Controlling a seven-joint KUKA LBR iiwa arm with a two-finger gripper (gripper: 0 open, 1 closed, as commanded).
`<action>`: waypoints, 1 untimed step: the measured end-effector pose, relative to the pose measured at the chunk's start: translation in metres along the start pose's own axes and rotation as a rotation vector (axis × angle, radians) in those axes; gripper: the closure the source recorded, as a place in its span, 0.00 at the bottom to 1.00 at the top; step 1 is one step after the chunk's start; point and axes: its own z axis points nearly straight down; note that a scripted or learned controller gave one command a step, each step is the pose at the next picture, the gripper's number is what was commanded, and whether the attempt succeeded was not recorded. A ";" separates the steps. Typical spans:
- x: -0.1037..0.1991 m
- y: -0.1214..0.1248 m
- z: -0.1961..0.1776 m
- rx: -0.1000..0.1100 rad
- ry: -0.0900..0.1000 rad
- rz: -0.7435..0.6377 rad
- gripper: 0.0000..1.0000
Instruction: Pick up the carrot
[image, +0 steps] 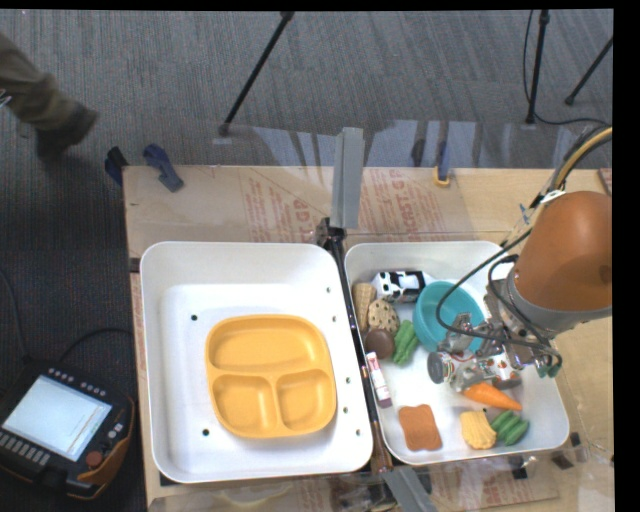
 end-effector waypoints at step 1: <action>0.001 0.000 0.002 -0.002 0.004 0.001 0.00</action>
